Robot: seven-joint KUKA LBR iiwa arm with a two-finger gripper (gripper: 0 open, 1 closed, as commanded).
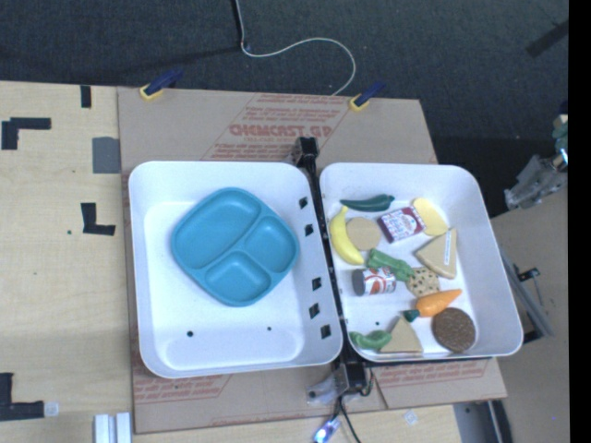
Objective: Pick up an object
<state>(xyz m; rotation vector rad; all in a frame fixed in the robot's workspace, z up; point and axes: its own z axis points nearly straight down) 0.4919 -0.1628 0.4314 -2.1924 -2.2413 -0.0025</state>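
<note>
claw (540,178) at the far right edge, clear of the right bin (480,201) — possibly bare, its opening impossible to tell

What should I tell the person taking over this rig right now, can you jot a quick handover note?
Pincer: at the right edge of the view, outside the bins, nothing visible between its fingers; open or shut cannot be told.
Right bin: toy food piled together, including a banana, a carrot, a brown round cookie and a green pepper.
Left bin: holds a blue divided plate.
Done: nothing picked up yet.
Left: reach into the right bin, grasp one item, lift it.
</note>
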